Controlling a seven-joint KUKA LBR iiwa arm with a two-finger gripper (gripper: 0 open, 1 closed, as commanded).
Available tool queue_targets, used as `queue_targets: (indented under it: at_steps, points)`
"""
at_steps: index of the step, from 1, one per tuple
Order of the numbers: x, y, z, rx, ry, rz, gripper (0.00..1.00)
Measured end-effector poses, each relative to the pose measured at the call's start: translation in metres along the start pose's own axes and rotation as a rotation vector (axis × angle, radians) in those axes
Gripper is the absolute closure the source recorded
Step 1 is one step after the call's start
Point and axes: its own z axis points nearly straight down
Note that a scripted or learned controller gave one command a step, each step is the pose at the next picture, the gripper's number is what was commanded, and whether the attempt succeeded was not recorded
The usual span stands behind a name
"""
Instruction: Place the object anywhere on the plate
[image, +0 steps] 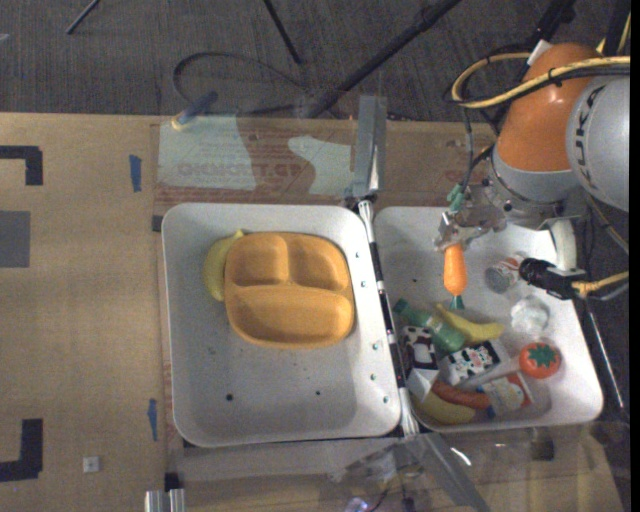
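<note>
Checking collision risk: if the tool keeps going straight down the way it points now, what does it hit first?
Likely the carrot, which hangs just below the tool in the right bin. Below that looks like bare bin floor, with the banana and green bottle close by. Depth is unclear from this slanted view.

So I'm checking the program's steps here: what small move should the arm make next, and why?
Probably carry the carrot left, across the divider toward the orange plate. The carrot hangs just under the tool above the right bin, apparently lifted off the pile of toys, while the plate lies in the left bin. Whether the grip is firm is unclear.
</note>
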Motion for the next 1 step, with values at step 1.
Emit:
queue_targets:
  at_steps: [1]
  points:
    - [0.0499,0.0425,-0.0547,-0.002,-0.002,-0.114,1.00]
